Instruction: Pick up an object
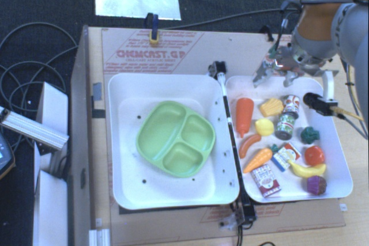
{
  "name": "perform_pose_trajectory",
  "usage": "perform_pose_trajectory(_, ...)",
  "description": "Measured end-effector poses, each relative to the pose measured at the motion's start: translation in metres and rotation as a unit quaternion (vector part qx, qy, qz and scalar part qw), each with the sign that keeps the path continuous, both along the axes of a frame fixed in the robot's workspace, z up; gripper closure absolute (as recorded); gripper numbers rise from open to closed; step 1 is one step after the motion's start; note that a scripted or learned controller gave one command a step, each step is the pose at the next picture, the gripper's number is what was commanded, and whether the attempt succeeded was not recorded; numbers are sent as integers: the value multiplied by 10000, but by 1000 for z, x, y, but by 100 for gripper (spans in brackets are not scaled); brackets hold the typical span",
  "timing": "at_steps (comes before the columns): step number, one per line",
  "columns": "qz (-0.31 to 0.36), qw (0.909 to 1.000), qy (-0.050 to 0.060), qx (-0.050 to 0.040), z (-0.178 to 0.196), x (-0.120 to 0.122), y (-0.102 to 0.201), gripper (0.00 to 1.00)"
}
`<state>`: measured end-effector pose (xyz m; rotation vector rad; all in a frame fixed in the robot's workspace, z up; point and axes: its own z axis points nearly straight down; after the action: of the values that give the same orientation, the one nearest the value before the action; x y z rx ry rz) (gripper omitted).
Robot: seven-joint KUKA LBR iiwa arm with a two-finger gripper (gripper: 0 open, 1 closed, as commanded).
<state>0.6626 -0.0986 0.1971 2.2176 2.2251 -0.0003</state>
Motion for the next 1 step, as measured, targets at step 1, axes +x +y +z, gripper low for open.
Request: perform_pose_trajectory(1, -10, 10000, -82, -22, -87, -34, -10, 0)
